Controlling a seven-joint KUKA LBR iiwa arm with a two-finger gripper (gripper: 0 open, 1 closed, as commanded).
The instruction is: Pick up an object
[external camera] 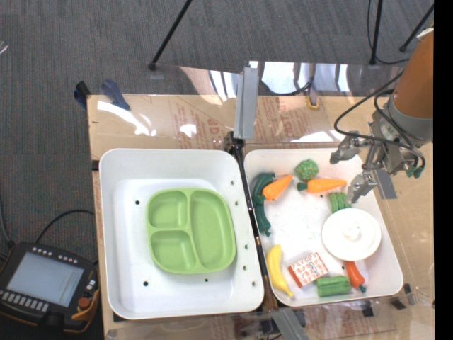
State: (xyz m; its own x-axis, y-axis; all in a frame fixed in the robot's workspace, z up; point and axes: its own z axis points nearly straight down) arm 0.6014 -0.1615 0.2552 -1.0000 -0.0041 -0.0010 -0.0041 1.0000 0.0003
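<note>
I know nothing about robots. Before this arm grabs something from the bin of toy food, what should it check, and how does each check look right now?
1. Gripper over the right bin: ok, near its upper right corner.
2. Nothing between the fingers: ok.
3. Finger opening: cannot tell.
4. Target nearby: ok, an orange carrot lies just beside it.
5. Crowding: not ok, green beans and a white lid sit close together.

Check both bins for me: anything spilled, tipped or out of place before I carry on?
Nothing stands out. The green divided plate lies flat in the left bin. The toy food, including the banana and a carrot, lies loose inside the right bin beside the white round lid. The gripper is above that bin's far right corner.
</note>
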